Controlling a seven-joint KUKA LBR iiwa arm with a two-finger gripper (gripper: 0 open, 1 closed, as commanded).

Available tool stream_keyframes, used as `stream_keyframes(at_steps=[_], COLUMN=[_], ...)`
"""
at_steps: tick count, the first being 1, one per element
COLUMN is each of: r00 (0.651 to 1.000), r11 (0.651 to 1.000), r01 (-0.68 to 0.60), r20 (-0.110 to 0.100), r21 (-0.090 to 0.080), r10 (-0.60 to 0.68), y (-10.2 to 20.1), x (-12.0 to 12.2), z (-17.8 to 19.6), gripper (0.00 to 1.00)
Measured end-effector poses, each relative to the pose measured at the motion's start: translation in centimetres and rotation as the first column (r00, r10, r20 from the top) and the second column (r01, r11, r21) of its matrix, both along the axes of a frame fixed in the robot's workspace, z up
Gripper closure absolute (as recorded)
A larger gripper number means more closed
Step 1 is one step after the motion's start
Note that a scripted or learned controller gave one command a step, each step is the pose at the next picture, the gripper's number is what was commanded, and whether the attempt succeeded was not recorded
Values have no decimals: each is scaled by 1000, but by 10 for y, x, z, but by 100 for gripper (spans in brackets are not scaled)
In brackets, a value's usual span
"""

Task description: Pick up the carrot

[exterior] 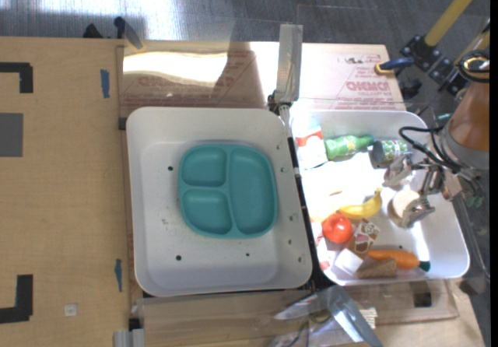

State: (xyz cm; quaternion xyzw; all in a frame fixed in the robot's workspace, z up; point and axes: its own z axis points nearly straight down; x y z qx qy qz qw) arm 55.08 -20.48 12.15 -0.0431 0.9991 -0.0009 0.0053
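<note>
The carrot (394,258), orange with a green tip pointing right, lies flat along the front wall of the right bin (451,248). My gripper (408,191) hovers over the right side of that bin, up and to the right of the carrot and well apart from it. It looks open, with one metal finger (396,173) toward the back and the other toward the front. A pale round object (400,204) sits just below them; whether it touches them I cannot tell.
The right bin also holds a green bottle (348,146), a banana (362,208), a red tomato (337,228), a small brown item (365,237) and white packets. A teal divided plate (229,190) lies in the left bin (148,182). Cables trail beside the wrist.
</note>
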Motion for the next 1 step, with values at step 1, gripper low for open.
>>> stream_keyframes(at_steps=[1], r00=[935], r11=[935], r01=[354], r20=[2], r21=[4], r10=[-354], y=[9], x=[71], z=[45], gripper=[0])
